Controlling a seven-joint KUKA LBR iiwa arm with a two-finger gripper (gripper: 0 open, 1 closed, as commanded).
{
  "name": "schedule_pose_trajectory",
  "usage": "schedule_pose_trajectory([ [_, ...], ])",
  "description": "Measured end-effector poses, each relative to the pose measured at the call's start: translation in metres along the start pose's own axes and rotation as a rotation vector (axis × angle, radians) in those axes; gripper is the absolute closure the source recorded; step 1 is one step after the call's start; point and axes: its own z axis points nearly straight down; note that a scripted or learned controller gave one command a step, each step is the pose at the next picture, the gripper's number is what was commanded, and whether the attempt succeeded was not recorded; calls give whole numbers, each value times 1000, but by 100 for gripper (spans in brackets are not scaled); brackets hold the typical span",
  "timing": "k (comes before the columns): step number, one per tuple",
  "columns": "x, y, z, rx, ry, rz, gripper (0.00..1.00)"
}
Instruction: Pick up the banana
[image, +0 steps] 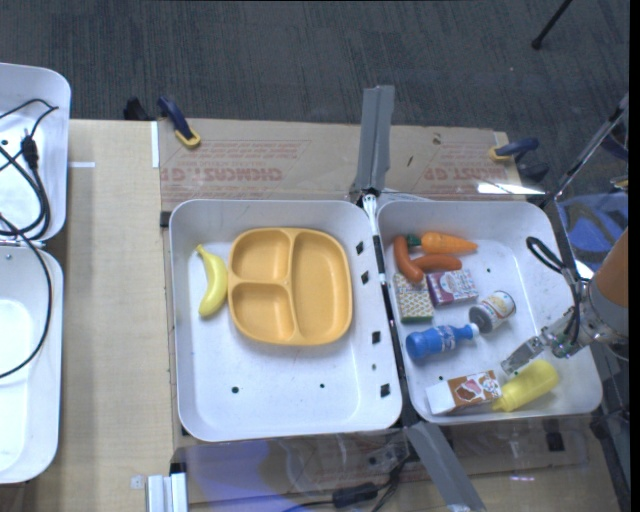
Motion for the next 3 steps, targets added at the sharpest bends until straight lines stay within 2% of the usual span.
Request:
schedule_pose_trajectory([
  [3,0,0,0,0,0,0,0],
])
